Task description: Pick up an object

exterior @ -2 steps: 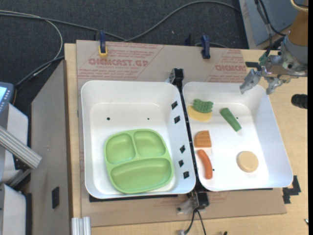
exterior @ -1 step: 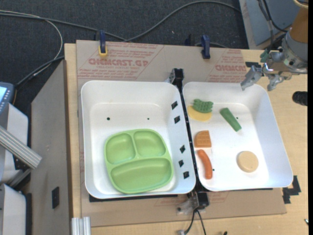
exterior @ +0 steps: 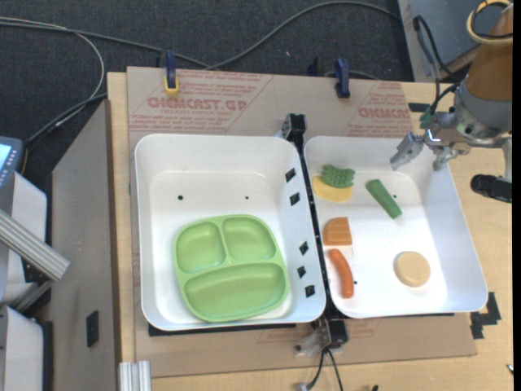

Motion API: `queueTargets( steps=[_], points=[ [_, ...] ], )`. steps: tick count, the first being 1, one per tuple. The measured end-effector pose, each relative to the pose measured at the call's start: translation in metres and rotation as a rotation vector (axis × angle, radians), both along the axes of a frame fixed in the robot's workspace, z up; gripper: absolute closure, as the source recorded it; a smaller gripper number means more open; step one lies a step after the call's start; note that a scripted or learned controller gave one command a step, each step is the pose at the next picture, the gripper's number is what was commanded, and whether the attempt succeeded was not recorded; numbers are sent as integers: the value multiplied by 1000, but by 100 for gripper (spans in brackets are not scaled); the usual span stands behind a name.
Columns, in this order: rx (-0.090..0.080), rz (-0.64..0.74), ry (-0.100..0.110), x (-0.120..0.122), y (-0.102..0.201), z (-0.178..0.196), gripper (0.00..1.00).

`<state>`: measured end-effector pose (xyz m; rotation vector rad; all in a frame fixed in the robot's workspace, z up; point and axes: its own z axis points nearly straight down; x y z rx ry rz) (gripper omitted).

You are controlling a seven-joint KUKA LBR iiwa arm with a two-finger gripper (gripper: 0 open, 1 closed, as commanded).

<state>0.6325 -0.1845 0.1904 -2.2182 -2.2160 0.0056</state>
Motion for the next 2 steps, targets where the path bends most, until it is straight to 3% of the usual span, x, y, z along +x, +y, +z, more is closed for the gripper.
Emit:
queueTargets(
  steps=[2],
  points=[
    [0,1,-1,1,1,-108,0]
  ],
)
